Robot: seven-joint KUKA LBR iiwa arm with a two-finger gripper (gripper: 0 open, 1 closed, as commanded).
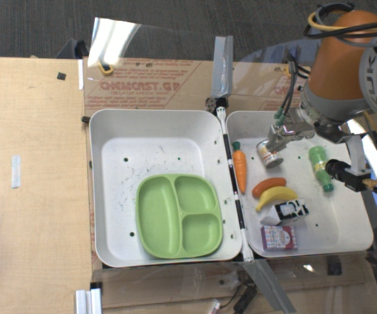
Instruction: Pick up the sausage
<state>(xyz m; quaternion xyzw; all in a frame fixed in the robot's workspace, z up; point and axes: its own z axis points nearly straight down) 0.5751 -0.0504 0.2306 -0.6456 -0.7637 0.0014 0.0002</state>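
Two white bins are seen side by side: a green divided plate lies in the left bin, while the sausage rests in the right bin, between a carrot and a green bottle, touching a banana just below it. The gripper is held above a small can near the carrot's top, apart from the sausage; whether it is released or clenched cannot be told.

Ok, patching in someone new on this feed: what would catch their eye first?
Probably the green divided plate, alone in the left bin. Next, the grey and orange arm coming in from the right, its gripper low in the right bin beside the carrot. The reddish sausage lies nearer the camera, against the banana.
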